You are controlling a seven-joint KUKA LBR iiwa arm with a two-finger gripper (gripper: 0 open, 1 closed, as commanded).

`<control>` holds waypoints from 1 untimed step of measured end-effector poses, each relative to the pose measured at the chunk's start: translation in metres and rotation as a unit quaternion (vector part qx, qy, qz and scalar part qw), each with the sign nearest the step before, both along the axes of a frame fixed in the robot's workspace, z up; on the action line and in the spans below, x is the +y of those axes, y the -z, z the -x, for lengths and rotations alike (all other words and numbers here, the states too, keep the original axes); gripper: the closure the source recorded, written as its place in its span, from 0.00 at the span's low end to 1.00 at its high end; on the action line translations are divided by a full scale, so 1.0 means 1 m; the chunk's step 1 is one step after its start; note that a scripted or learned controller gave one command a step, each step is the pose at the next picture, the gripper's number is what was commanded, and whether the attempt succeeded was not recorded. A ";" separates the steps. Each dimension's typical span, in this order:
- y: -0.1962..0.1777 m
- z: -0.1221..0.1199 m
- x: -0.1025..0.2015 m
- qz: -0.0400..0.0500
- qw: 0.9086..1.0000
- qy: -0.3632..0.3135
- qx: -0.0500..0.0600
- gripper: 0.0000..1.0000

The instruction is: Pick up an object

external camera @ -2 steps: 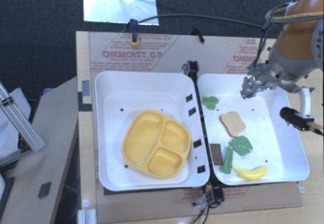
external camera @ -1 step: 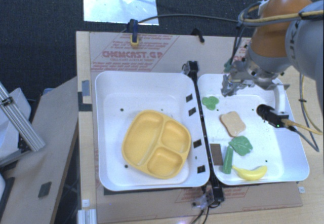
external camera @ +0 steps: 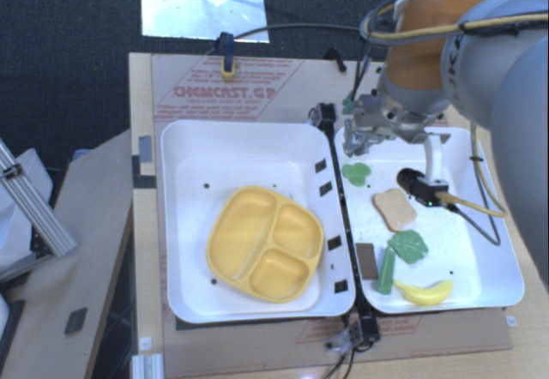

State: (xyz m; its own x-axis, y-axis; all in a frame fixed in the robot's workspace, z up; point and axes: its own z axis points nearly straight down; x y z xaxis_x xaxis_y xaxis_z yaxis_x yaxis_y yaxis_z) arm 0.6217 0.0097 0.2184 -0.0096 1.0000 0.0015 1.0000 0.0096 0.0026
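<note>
Gripper [external camera: 358,144] hangs at the right bin's [external camera: 493,279] upper left corner — finger spread cannot be told, nothing seen held. Just below it a small green leaf [external camera: 355,171]; farther out bread slice [external camera: 395,209], larger green leaf [external camera: 408,245], brown block [external camera: 366,261], green stick [external camera: 387,270], banana [external camera: 424,291]. Left bin [external camera: 184,189] — yellow divided tray [external camera: 265,243].

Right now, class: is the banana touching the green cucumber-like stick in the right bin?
Touching. The camera view shows the banana's left tip meeting the lower end of the green stick, with no white bin floor visible between them.

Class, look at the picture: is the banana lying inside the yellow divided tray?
No, the banana lies in the right bin near its front edge, while the yellow divided tray sits in the left bin.
</note>
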 end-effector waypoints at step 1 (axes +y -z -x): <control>-0.006 -0.004 0.062 -0.001 1.000 -0.001 0.000 1.00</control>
